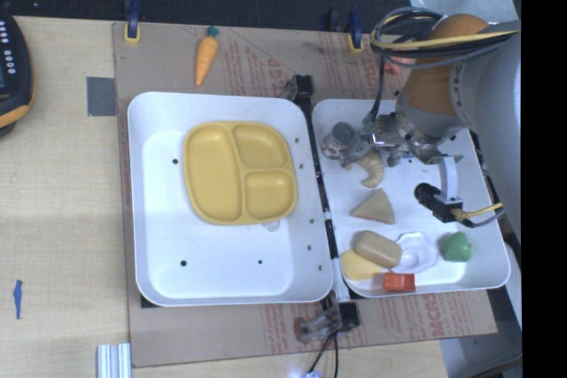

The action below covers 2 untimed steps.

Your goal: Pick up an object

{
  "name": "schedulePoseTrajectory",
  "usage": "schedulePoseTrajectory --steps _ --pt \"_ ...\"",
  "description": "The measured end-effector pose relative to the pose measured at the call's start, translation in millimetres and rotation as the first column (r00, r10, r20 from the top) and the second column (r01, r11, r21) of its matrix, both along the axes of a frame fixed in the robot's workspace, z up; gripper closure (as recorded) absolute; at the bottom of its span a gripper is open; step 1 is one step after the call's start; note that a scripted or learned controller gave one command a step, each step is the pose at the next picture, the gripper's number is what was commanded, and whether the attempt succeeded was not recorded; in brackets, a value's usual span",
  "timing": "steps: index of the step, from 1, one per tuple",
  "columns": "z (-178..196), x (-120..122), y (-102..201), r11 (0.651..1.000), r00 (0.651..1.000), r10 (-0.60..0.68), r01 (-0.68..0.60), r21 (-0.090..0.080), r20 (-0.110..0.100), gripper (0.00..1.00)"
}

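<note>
Jaws unreadable from this slanted overhead look: you cannot tell whether they stand open or closed, since the wrist body hides them. Gripper (379, 146) sits low over the upper part of the right bin (485, 279), right of centre in the frame, just above a tan curved piece (374, 172) and beside a grey lumpy object (341, 140); whether it touches either is not clear. Judgement: you are at the reach-in stage, nothing visibly lifted. Candidates cluster in that bin, likely because it serves as the source. Below the curved piece lies a tan wedge (374, 208), flat-faced, matte, lying apart from its neighbours. Lower still, a tan oblong block (378, 248) rests on a yellow disc (353, 266), with a small red-orange block (399, 282) at the bin's lower rim. A green rounded piece (456, 248) lies toward the lower right, smooth and probably prone to rolling. Left bin (159, 279), mid-frame, carries a yellow divided plate (239, 171), glossy plastic with three wells. A toy carrot (205, 56) lies outside both bins on the brown board, upper left of centre.
</note>
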State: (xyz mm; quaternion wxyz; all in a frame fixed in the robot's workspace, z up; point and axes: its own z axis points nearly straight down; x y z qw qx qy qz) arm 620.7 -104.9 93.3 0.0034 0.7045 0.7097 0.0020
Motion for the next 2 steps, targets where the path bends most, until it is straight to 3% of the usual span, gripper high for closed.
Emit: schedulePoseTrajectory --steps 1,2 --pt "-2 -62 8 1.000 1.000 -0.004 0.004 0.003 -0.017 0.00" --pt "9 -59 7 1.000 1.000 -0.002 0.003 0.002 -0.012 1.00"
